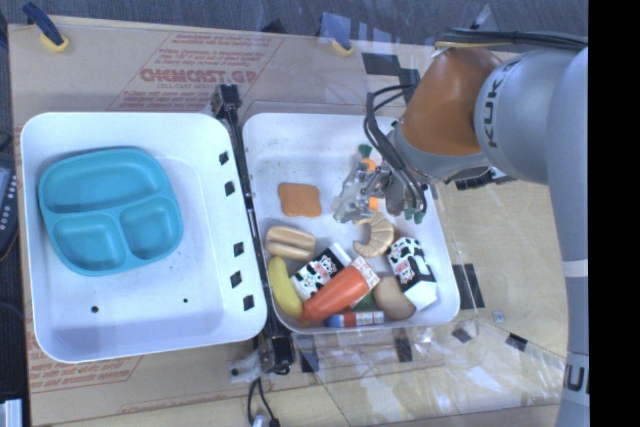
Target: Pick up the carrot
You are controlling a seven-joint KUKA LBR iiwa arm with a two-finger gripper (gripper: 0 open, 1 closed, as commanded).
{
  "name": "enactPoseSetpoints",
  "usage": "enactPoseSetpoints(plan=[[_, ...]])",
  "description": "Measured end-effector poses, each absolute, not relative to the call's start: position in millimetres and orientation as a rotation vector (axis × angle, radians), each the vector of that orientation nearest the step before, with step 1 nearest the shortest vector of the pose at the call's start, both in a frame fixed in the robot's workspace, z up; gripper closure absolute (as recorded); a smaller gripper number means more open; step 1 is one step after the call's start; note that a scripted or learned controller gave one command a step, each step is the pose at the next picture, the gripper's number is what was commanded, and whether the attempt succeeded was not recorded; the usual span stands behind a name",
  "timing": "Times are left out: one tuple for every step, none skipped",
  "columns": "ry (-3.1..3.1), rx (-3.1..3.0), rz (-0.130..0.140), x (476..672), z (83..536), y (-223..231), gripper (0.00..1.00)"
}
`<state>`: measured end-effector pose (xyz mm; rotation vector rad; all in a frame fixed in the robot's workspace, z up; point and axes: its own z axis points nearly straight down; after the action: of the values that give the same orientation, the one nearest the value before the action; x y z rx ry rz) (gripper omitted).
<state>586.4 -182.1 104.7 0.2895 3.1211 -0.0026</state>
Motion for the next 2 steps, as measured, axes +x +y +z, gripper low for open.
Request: enactPoseSetpoints(plan=[[3.124, 0.273, 0.003, 562.9, 166.2, -118.0, 1.0], [3.139, 0.231, 0.0, 556.8, 101.4, -183.8, 1.0]])
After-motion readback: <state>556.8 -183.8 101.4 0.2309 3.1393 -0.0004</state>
